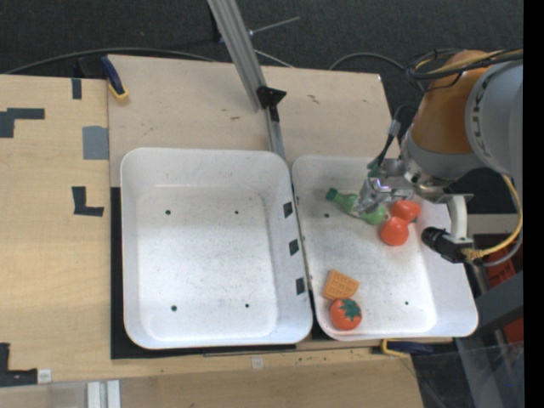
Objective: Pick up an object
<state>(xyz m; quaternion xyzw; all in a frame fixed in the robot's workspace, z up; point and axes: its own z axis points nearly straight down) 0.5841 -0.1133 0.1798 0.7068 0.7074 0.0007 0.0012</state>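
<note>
My gripper [375,198] reaches down into the right bin [374,270] at its upper right part, its tips right over a green object [344,200] that lies there. Two orange-red round pieces [393,231] rest just right of and below the tips. Nearer the bin's front lie a tan cracker-like piece [341,284] and a red tomato with a green top [345,314]. I cannot make out how the fingers stand.
The left bin [204,245] sits beside the right one, with black clips along the shared rim. A slanted metal pole [246,58] rises behind the bins. Cables and a black connector [442,242] hang at the arm's right side.
</note>
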